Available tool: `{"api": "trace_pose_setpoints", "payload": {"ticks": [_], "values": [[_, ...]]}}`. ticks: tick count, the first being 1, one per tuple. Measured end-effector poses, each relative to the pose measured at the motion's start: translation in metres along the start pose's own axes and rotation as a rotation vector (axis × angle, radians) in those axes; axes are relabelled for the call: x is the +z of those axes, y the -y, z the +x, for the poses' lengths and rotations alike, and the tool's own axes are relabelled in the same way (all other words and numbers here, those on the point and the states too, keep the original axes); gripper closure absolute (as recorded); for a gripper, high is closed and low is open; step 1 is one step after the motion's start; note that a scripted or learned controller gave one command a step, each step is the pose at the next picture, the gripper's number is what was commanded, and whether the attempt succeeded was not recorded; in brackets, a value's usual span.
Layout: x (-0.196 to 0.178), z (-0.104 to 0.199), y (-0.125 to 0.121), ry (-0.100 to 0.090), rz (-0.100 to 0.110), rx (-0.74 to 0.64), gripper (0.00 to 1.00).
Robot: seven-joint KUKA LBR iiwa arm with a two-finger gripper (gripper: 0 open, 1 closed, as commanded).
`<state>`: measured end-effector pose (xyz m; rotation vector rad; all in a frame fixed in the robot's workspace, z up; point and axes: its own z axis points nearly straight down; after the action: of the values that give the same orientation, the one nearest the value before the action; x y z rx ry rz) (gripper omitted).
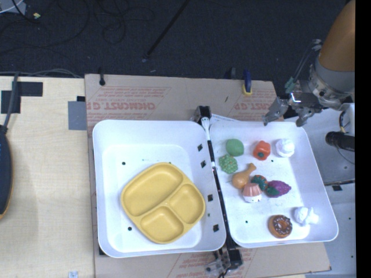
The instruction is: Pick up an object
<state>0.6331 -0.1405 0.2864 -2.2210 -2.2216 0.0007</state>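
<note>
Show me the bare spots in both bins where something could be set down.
Left bin: bare floor above and left of the yellow tray. Right bin: a bare strip between the donut and the divider, and along the right wall. The middle is crowded around the drumstick and purple toy.

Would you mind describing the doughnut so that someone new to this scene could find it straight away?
Start at the right bin, the one crowded with small toy foods, not the left bin that holds the yellow divided plate. Go to its near edge, where the doughnut lies beside a small white item. It is the only brown ring with a hole.
</note>
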Motion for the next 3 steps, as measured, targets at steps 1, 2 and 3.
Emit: {"api": "trace_pose_setpoints", "payload": {"ticks": [1, 2, 3], "values": [[-0.145, 0.027, 0.038, 0.001, -0.013, -0.002, 0.0], [-0.145, 0.027, 0.037, 0.0, 0.001, -0.004, 1.0], [-0.027, 0.081, 0.018, -0.003, 0.013, -0.004, 1.0]]}}
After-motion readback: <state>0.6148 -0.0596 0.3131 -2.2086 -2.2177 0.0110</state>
